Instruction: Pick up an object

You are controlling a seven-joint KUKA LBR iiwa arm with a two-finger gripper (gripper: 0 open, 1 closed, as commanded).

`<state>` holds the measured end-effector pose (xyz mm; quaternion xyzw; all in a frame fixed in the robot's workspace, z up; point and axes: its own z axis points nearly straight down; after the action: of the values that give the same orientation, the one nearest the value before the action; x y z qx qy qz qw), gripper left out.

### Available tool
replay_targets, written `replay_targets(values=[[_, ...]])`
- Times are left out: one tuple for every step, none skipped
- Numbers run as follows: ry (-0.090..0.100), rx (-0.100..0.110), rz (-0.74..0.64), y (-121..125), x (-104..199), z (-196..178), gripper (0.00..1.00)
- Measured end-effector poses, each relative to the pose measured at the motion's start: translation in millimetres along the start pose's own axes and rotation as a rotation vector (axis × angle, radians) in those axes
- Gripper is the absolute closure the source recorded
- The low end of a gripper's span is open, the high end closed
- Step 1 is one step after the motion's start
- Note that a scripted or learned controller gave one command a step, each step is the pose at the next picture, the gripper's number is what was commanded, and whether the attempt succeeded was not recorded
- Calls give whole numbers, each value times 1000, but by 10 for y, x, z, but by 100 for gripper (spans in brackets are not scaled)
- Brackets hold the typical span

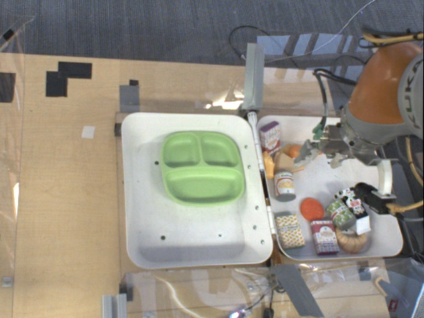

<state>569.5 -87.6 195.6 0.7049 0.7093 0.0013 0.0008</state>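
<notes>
End effector (317,148) low over the right shallow white bin (391,240), among small grocery items on the pale wooden desk (59,197).

Finger state impossible to tell from this angle; nothing seen gripped. Just left of the end effector: tan rounded food item (288,160), small white carton with purple label (269,136), small cylindrical can (285,185) below. Nearer the front edge: orange-red round piece (312,209), yellow patterned packet (289,230), red-and-white box (324,236), green-and-white wrapped ball (342,209), brown ring-shaped bagel (352,242). Apart in the left shallow white bin (142,244): light green three-compartment plastic plate (202,167).
</notes>
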Motion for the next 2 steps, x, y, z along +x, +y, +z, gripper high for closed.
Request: replay_targets(values=[[-1, -1, 8, 1001, -179, 700, 0], [-1, -9, 107, 670, -444, 1057, 0]])
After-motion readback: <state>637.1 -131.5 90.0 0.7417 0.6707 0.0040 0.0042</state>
